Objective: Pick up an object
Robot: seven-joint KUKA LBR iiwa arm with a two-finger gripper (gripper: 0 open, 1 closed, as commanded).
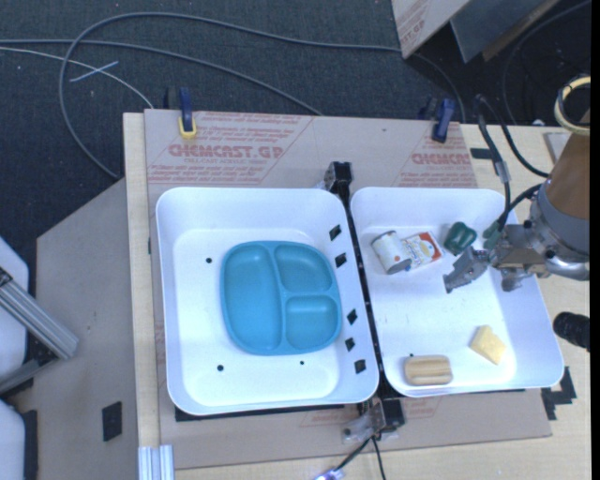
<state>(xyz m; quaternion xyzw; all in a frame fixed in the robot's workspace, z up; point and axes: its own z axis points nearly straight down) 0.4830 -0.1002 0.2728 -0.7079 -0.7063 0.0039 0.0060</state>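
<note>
The gripper [466, 272] hangs over the upper right part of the right bin [525, 375], reaching in from the right edge of the view, its dark grey fingers pointing left; whether they are spread or closed cannot be told from this angle, and nothing is seen between them.

Beneath it lies the white floor of the shallow bin, which sits against the left bin [178, 281], the two joined along a dark seam with black clips. Both rest on a pale wooden board [141, 234] printed with red lettering, clamped at its far edge by a blue clamp [186, 111] and another blue clamp [442, 120]. Beyond the board the floor is dark carpet crossed by loose cables [94, 56], with a cardboard box [422, 23] at the top.

Just above the gripper, nearly touching it, lies a small dark green object [458, 236]. Just to its left is a small can [403, 251], lying on its side, silver-ended with a white and red label. Below the gripper, well apart, a pale yellow wedge [487, 344] sits near the bin's right wall, and a tan oblong block [427, 370] lies by the near wall. Far to the left, in the other bin, rests a blue divided plate [281, 297] with three compartments.
</note>
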